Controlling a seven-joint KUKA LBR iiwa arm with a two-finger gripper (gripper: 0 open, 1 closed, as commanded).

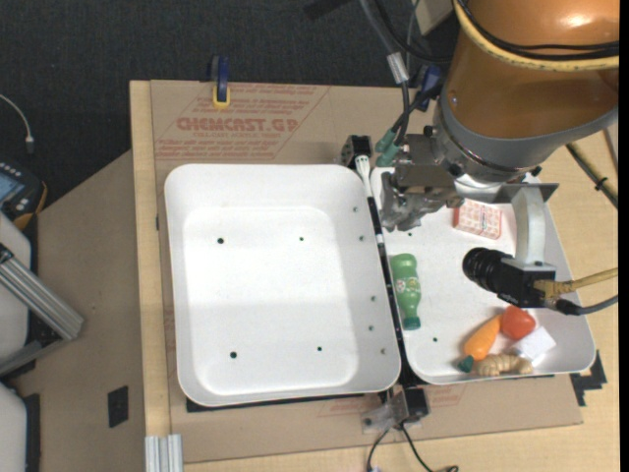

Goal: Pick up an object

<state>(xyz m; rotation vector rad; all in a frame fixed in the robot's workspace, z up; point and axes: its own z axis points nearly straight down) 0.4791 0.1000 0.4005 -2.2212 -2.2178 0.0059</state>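
Cardboard sheet (246,116) under the bins read "CHEMCAST" in red print. Right bin (575,357) held a green plastic bottle (405,289) along its left wall and a smooth orange carrot (482,339) near the front edge. Gripper (401,216) hung over the bin's back-left corner; finger state could not be judged.

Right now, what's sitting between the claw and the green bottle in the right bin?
Nothing: in the camera view, bare white bin floor separates the claw from the green bottle just below it.
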